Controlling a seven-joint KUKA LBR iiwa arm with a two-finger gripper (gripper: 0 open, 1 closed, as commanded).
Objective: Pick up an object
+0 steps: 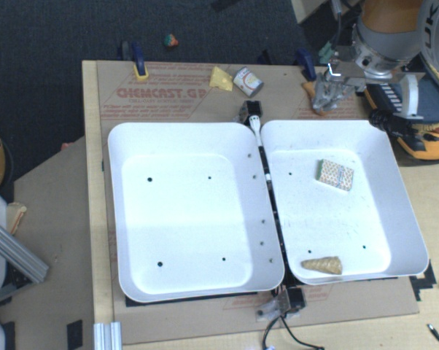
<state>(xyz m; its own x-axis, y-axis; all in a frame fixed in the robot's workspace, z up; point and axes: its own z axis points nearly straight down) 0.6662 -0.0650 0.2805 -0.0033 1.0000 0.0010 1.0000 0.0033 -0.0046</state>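
In the right bin (394, 217) lies a small flat block (335, 174) with a speckled top and a green edge, toward the back. A tan cone-shaped piece (322, 265) rests on its side near that bin's front wall. My gripper (325, 99) hangs behind the right bin's back rim, over the brown board, up and slightly left of the speckled block. Nothing shows in it. The grey wrist with its orange band rises to the upper right.
The left bin (125, 195) sits beside the right one, with a black strip (263, 173) along the seam. Behind the bins on the board lie a yellow scrap (221, 79) and a small white box (248, 82). Blue clamps (138, 57) hold the board's back edge.
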